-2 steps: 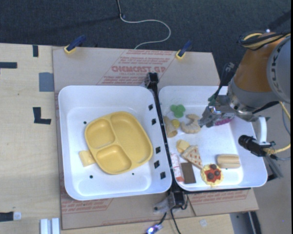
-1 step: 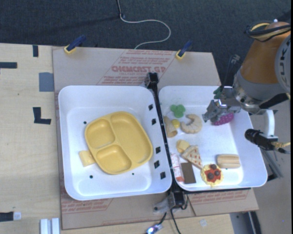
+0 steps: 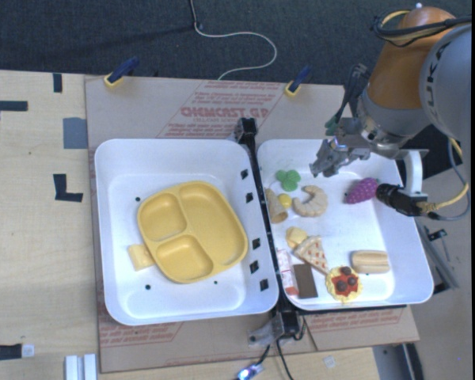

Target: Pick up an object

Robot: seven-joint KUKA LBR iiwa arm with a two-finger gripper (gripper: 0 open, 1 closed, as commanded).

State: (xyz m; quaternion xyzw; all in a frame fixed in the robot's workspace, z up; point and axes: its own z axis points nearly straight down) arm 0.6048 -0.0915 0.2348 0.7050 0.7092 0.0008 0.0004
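My gripper [image 3: 326,165] hangs over the far part of the right bin [image 3: 404,236], with no object between its fingers. Just below it lie a green toy vegetable [image 3: 288,180], a tan curved pastry [image 3: 310,203] and a purple bunch of grapes [image 3: 362,190]. Nearer the front are a pizza slice [image 3: 310,252], a small yellow block [image 3: 295,236], a hot dog bun [image 3: 370,261], a round red-topped tart [image 3: 343,283] and a brown bar [image 3: 304,280]. A pale yellow piece [image 3: 278,206] sits by the bin's left wall.
The left bin [image 3: 119,172] holds a yellow three-compartment tray [image 3: 191,230] and a small yellow block [image 3: 139,256] beside it. A black divider with clips [image 3: 257,212] runs between the bins. The arm's black attachment [image 3: 400,199] juts over the right bin's right edge.
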